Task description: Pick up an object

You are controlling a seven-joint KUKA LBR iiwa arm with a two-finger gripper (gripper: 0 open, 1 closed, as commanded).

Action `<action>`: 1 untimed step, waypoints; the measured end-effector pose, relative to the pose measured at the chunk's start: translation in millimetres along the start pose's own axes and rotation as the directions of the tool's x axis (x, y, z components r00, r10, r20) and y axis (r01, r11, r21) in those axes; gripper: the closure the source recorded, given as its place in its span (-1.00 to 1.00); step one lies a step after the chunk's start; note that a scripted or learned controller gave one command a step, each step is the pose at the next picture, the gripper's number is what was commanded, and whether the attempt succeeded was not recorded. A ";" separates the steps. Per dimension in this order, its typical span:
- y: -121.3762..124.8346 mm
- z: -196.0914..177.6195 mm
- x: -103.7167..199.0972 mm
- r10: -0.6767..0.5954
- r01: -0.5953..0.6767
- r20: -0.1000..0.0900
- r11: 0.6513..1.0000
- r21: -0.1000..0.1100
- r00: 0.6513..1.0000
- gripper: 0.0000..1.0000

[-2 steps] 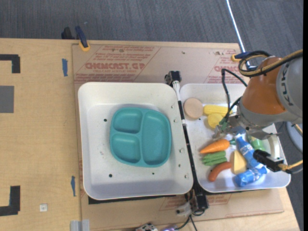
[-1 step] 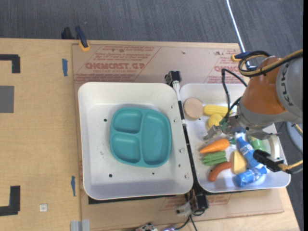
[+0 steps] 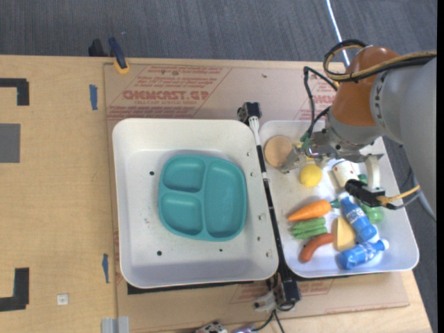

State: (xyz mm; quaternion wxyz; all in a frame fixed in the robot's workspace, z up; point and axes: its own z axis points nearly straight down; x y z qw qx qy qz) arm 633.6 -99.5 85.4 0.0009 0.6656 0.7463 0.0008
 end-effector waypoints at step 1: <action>1.7 -11.9 -0.2 -0.002 0.002 0.002 1.000 -0.005 1.000 1.00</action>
